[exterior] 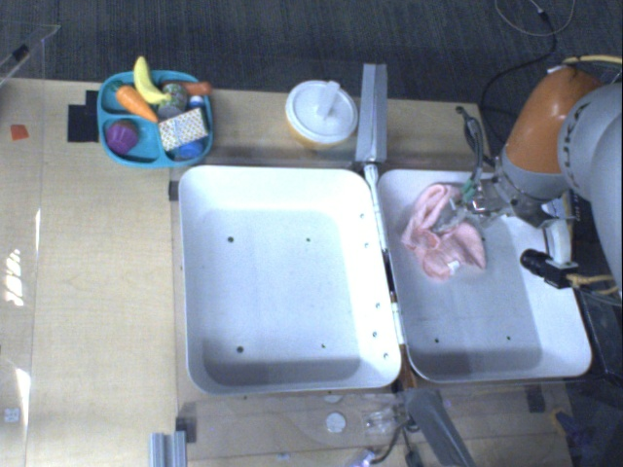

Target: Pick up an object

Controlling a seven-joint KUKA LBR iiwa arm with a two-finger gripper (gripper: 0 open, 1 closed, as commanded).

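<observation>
A: Tabletop [97,261] status?

B: Light wood surface carrying two shallow white bins side by side. The left bin [277,280] has bare white floor with a few small dark dots. The right bin [487,329] contains one item: a crumpled pink cloth [440,233], lying in the far half of that bin, toward its left side.

A: Arm position?

B: The arm [574,134], grey with an orange band, enters from the right and reaches over the far part of the right bin. The hand [469,207] sits at the right edge of the pink cloth, touching or just above it.

A: State of the hand?

B: I cannot tell whether it is spread or closed; the metal parts are small and merge with the cloth folds. No cloth is visibly lifted off the bin floor.

A: Other items?

B: A blue divided tray [109,149] at far left, holding toy food, including a banana [148,84] and a carrot [134,103]. A white lidded container [321,112] with a yellow rim stands beyond the left bin, just beside a grey metal post [373,115] between the bins. A black cable [531,13] loops on the dark floor at far right.
</observation>
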